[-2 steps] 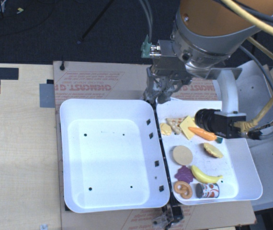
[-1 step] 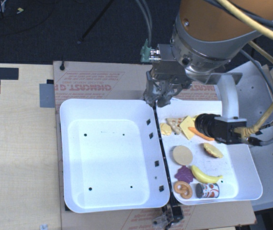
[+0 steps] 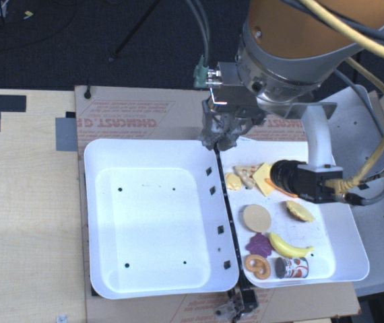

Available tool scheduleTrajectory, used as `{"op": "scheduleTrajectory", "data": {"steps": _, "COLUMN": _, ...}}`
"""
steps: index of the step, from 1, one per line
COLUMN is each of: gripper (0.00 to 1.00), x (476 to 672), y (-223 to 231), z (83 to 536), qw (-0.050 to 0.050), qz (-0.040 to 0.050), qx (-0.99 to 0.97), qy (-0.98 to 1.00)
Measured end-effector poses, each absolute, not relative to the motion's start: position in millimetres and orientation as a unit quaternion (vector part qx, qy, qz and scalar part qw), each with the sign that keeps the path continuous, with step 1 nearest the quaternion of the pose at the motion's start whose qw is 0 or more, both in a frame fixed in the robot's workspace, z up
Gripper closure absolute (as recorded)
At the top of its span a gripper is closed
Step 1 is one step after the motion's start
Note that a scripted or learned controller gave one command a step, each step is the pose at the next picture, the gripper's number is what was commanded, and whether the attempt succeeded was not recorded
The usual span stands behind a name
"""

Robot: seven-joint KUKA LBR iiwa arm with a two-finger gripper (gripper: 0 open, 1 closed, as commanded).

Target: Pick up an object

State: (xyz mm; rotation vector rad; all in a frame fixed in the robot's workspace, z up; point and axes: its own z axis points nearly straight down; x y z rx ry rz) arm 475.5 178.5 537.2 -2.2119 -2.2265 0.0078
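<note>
Camera view puts the tool (image 3: 220, 140) at the far end of the seam where the left bin (image 3: 104, 281) and the right bin (image 3: 350, 244) meet, hanging over the two rims rather than over anything I could lift. I cannot tell from this angle whether it is spread or pressed together, and nothing shows in its grasp. Everything worth picking lies in the right bin: pale yellow pieces (image 3: 236, 179) and a yellow wedge (image 3: 265, 179) nearest the tool, then a tan disc (image 3: 257, 217), a purple cluster (image 3: 259, 245), a banana (image 3: 290, 246), a pretzel (image 3: 257, 267) and a small can (image 3: 293, 268) toward the near edge. My worry is a straight descent from here: I judge it would land on the rims and could jolt or shift the bins. If I steer toward the yellow pieces, they sit close to the wall, so one side of the tool may foul it. The disc lies flat and low and would likely slip out, while the purple cluster, banana and pretzel sit close together, so closing on one could nudge its neighbours
</note>
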Motion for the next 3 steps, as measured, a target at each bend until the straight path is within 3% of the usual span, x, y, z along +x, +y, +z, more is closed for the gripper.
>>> {"op": "scheduleTrajectory", "data": {"steps": 3, "gripper": 1.00, "x": 475.2, "y": 186.3, "z": 537.0, "qw": 0.001, "qz": 0.0022, "qx": -0.703, "qy": -0.712}}
